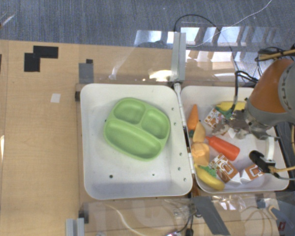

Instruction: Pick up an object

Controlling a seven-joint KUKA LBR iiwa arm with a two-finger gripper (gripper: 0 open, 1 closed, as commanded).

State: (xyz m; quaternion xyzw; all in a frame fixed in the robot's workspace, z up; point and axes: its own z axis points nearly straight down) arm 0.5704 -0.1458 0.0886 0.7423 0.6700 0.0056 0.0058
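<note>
Camera view: my tool hangs low in the right bin, among the toy food; whether it is spread or pinching, I cannot tell. An orange carrot lies just beside it. The green divided plate sits in the left bin.

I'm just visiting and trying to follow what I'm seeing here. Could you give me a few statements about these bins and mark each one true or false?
1. The green plate lies in the left bin. True.
2. The green plate has food on it. False: its compartments are bare.
3. The toy food sits in the right bin. True.
4. The banana lies in the left bin. False: it lies at the right bin's near edge.
5. The tool hangs over the right bin. True.
</note>
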